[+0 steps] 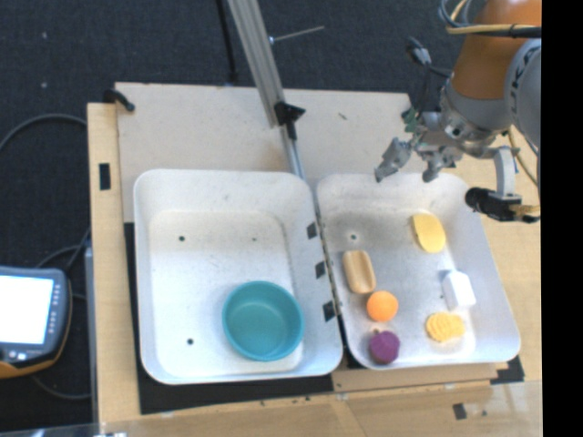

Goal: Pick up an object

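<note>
Plainly, the gripper hovers above the far rim of the right bin, jaws apart and holding nothing. Below lie small toy foods: a yellow lemon-like piece, a tan bread roll, an orange ball, a purple fruit. All look light, stiff and smooth; the roll's long flat sides seem easiest to pinch. No writing is legible.

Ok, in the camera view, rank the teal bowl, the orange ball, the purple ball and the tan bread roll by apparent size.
1. teal bowl, clearly largest
2. tan bread roll
3. orange ball and purple ball: they look about alike, so unranked
</note>
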Robot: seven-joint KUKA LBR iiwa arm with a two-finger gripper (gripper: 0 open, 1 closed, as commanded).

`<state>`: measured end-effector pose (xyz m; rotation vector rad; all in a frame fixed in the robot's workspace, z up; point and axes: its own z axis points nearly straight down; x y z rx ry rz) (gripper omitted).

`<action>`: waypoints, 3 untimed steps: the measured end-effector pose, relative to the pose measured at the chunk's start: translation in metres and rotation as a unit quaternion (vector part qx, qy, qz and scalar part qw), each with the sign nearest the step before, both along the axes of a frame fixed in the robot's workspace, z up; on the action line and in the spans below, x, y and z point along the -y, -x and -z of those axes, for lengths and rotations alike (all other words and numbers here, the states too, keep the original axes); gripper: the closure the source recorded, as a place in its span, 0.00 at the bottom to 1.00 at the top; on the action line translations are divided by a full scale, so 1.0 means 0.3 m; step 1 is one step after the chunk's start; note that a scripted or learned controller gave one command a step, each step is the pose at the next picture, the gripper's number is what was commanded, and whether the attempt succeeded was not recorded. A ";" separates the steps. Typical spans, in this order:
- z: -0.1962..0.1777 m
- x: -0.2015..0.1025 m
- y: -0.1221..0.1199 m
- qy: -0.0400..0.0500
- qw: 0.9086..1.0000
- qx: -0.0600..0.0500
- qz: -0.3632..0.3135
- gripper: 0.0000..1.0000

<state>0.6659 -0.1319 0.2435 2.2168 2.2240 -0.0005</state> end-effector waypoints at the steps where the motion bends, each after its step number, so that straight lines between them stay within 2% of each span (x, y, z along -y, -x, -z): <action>1: 0.000 0.000 0.000 0.000 1.000 0.000 0.000 0.00; 3: 0.310 0.052 0.012 0.001 1.000 -0.002 0.002 0.00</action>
